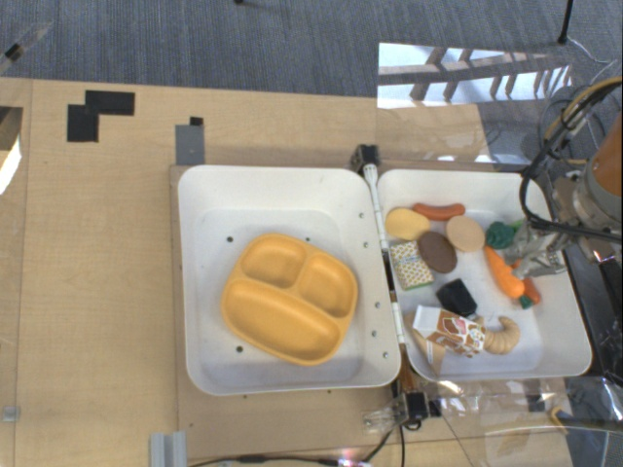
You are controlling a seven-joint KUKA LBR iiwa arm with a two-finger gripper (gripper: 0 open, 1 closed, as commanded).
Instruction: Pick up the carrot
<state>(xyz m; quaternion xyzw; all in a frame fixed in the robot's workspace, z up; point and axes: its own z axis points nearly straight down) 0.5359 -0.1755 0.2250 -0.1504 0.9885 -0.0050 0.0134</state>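
Note:
The carrot (504,272), orange with a green stub at its lower end, lies slanted on the floor of the right bin (574,353), near the right wall. My gripper (537,255) hangs just to the carrot's right and slightly above it, at the end of the grey arm (592,191) that comes in from the right. Its metal parts overlap the carrot's right side in this view. I see nothing lifted off the bin floor.
Around the carrot are a green item (501,233), a tan disc (465,233), a brown disc (437,252), a red sausage (438,210), a black block (456,297) and a croissant (502,336). The left bin (204,212) holds a yellow divided plate (290,297).

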